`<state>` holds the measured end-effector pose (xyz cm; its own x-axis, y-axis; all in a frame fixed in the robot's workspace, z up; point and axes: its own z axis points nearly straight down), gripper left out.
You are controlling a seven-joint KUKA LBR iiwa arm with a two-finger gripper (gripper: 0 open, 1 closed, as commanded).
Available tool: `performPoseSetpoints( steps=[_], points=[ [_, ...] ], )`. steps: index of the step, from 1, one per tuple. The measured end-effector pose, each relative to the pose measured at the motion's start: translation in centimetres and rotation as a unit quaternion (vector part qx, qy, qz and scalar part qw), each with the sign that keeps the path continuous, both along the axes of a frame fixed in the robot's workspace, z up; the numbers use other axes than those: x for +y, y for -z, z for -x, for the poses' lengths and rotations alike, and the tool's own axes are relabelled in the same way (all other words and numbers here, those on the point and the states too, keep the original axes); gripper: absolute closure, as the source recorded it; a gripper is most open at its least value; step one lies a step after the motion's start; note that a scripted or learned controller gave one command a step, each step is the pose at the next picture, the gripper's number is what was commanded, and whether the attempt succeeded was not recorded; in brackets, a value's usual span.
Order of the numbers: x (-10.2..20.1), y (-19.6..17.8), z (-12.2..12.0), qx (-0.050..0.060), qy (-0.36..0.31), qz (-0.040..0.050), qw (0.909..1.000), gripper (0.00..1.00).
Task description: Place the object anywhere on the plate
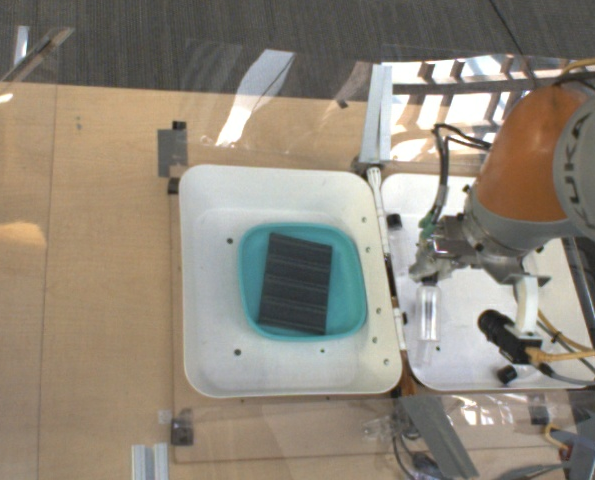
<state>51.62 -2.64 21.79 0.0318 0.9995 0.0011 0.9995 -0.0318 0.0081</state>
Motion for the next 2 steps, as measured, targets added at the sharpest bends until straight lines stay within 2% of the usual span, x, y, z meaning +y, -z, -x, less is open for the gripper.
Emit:
performPoseSetpoints(
  steps=[1,2],
  points=[
    [9.16,3.37,-5.74,0.002,0.089,-0.0005,0.996,1.0],
    [9.13,3.32,-5.76,0.002,0.089,-0.0003,0.996,0.0]
  ],
)
